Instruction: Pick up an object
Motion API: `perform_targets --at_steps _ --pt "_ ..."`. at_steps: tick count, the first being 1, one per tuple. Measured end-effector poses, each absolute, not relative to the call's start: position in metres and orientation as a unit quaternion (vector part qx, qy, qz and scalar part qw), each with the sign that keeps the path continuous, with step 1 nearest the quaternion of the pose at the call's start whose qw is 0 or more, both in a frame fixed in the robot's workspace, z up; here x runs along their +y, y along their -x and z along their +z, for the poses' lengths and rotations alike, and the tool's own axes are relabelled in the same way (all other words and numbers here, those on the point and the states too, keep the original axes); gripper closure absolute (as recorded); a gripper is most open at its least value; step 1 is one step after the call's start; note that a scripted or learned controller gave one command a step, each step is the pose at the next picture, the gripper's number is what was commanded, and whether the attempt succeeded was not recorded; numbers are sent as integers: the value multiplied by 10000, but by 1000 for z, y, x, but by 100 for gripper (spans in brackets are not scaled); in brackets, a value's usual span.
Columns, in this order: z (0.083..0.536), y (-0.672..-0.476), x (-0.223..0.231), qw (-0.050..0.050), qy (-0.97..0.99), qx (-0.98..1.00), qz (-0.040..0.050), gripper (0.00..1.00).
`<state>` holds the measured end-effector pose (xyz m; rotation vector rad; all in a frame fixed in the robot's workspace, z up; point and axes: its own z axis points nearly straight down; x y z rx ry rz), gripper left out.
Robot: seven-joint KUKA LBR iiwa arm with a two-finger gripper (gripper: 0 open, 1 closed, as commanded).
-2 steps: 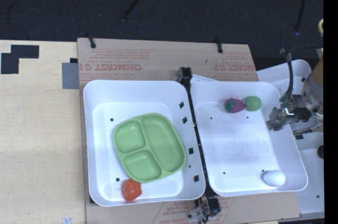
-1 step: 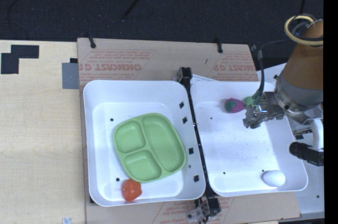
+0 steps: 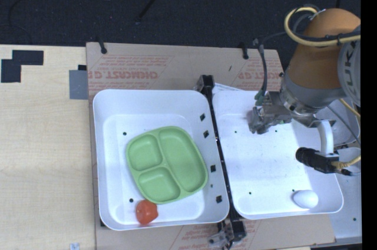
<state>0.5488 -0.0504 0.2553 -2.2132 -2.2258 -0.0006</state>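
— So, what can you pick from, and where does it lie?

— You have three loose things. A white egg-shaped object (image 3: 306, 198) sits in the right bin (image 3: 277, 207), near its front right corner, touching nothing. In the left bin (image 3: 109, 119) a green divided plate (image 3: 166, 164) lies flat, tilted askew to the walls, three compartments showing. Just beside its front edge, a small red-orange lump (image 3: 146, 212) rests against the bin's front wall.

— And your gripper?

— Your gripper (image 3: 260, 119) hangs over the right bin's back left part, close to the divider between the bins. It is well apart from the white object and from the plate. Nothing shows between its fingers. Open or closed, you cannot tell: the dark metal blurs together from this angle.

— The arm itself?

— It comes in from the right, orange band (image 3: 321, 48) high, grey wrist below it. A black cylindrical part (image 3: 315, 160) with cabling juts over the right bin's right side.

— Under the bins?

— Brown cardboard (image 3: 153, 66) with reversed red print, lying on a pale wooden bench (image 3: 41, 142).
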Motion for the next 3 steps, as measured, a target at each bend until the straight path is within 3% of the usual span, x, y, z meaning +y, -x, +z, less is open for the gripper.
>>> perform_targets --at_steps 3 --pt "221 -593 84 13 7057 -7085 10 100"
